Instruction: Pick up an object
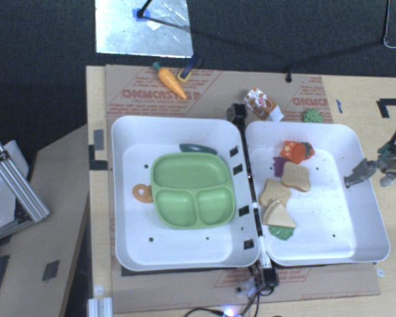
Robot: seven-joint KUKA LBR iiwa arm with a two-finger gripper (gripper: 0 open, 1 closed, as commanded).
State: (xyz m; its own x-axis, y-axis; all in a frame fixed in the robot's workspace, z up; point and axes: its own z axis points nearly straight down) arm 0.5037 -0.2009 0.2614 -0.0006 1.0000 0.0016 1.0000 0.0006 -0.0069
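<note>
Several toy foods lie in the right bin (pixel 336 243): a red-orange piece (pixel 296 150), a purple piece (pixel 278 166), a toast slice (pixel 296 177), two more bread pieces (pixel 274 192) (pixel 277 214) and a green leaf (pixel 282 232). My gripper (pixel 371 176) hovers over that bin's right rim, well to the right of the food. It is open with nothing between its fingers.
The left bin (pixel 129 243) holds a green divided plate (pixel 191 190), an orange ring (pixel 142 193) and a dark green piece (pixel 198 148). Behind the bins on the cardboard lie a carrot (pixel 171 82), a wrapped snack (pixel 261 104) and a green broccoli piece (pixel 311 116).
</note>
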